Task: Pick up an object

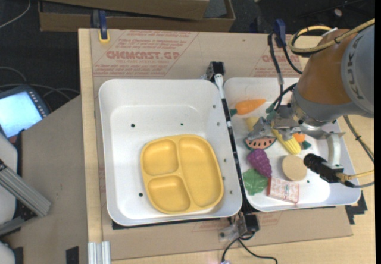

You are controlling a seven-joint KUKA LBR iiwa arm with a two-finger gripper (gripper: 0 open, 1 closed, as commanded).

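Reaching down into the right bin (pixel 342 194), we judge ourselves at the approach step: the pincer (pixel 269 131) sits low among the toy foods, just above the watermelon slice (pixel 260 141) and beside the corn cob (pixel 291 145). Whether it is released or clenched we cannot tell, and nothing shows plainly gripped in it. Candidate objects crowd the bin: a carrot (pixel 250 105) at 12 o'clock from the pincer, purple grapes (pixel 260 162) at 6 o'clock, a green piece (pixel 255 181) below those. Next, we think, calls for settling on 1 item, closing squarely, then lifting straight up. The left bin (pixel 113 150) holds a yellow tray (pixel 180 172).
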